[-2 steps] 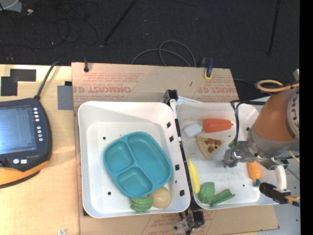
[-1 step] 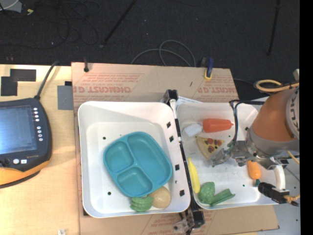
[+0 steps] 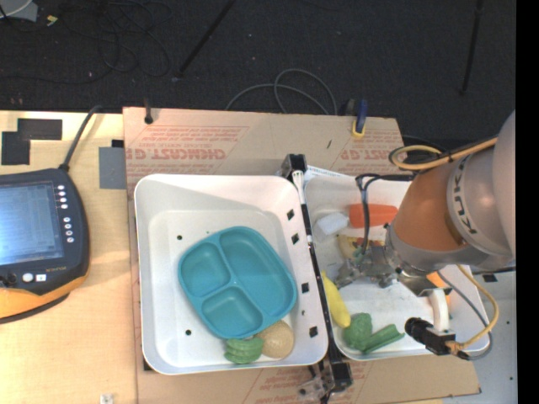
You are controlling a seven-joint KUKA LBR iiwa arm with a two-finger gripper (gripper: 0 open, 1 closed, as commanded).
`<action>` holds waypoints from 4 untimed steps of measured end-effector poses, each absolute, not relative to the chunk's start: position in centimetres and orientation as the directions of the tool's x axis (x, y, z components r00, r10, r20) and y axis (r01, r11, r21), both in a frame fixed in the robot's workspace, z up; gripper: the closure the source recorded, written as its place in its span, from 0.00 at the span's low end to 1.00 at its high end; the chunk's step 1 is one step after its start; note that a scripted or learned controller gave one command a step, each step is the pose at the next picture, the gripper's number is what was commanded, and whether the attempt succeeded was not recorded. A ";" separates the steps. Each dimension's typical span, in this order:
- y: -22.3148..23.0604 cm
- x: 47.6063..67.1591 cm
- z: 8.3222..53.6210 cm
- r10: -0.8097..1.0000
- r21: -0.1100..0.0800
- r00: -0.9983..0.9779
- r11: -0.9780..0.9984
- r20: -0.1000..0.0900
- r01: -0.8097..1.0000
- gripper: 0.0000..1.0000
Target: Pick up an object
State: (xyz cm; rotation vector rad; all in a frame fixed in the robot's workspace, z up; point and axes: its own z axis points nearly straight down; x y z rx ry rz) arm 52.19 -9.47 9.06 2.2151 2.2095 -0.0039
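Reaching into the right-hand shallow white plastic bin, my two-finger claw hangs low over a clutter of small items near the bin's middle; whether it is spread or closed, and whether anything sits in it, I cannot tell, since the wrist and its orange band cover most of it.

Candidate objects lie close around it: a yellow banana-shaped plastic toy along the divider side, a green leafy plastic vegetable just beside it toward the near wall, an orange-red block toward the far wall, and a pale, whitish piece next to that. None is visibly lifted.

Risks, as I judge them: the items crowd one another, so a descent could land between two of them and close on nothing, or nudge the yellow toy against the divider, where a grasp is awkward. My own wrist also hides the contact point, so a miss would go unnoticed.

Farther out, the left-hand shallow white bin holds a teal three-compartment plastic tray, with a green ridged toy and a beige round toy at its near edge, well apart from me.
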 end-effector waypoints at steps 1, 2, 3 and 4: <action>-18.7 56.5 8.8 1.000 0.002 0.001 -0.001 -0.003 1.000 0.00; -20.7 50.9 9.1 1.000 0.006 -0.008 0.008 0.011 1.000 0.00; -13.1 47.4 13.8 1.000 -0.004 -0.004 0.004 0.004 1.000 0.00; -10.0 47.6 15.7 1.000 -0.002 -0.001 0.001 0.001 1.000 0.00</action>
